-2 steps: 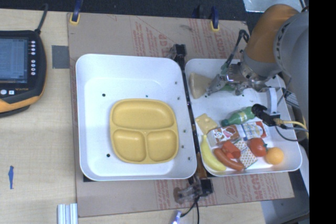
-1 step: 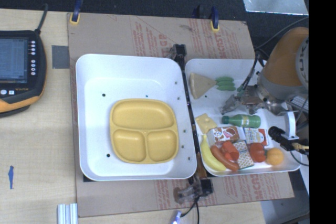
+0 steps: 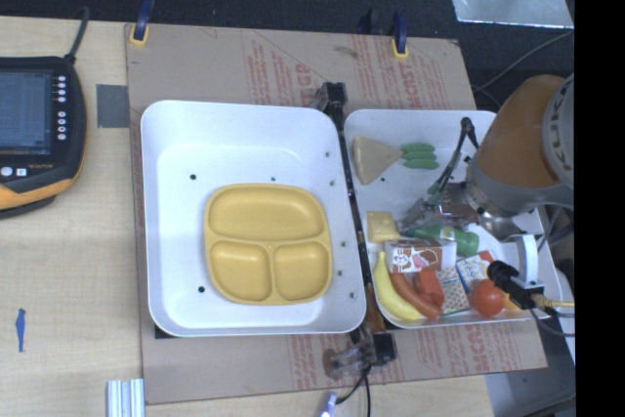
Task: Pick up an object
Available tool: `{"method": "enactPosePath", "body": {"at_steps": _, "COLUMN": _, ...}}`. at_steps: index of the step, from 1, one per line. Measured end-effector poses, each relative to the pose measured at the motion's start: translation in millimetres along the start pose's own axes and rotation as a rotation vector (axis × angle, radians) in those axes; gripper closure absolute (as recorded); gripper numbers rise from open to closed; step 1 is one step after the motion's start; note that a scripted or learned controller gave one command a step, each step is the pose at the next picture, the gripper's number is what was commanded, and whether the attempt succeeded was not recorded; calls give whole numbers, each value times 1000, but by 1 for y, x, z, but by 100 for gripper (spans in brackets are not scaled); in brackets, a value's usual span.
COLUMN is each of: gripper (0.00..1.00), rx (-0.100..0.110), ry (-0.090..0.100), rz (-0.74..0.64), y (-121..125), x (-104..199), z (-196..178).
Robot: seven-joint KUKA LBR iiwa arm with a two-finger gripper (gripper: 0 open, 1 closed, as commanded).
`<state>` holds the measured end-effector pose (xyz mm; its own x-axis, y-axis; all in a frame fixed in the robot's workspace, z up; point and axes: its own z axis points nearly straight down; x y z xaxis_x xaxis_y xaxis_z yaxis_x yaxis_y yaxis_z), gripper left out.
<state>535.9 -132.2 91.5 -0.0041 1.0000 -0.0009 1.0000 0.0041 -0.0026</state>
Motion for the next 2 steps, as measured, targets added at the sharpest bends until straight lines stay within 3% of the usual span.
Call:
{"method": "enactPosePath", "body": {"at_steps": 1, "gripper": 100, "rx": 1, "ry": -1, "rz": -3, "y": 0, "x": -1, "z": -10}}
{"method": "enactPosePath", "body": {"at_steps": 2, "gripper": 100, "rx": 2, "ry": -3, "rz": -6, "y": 0, "x": -2, "z": -20}}
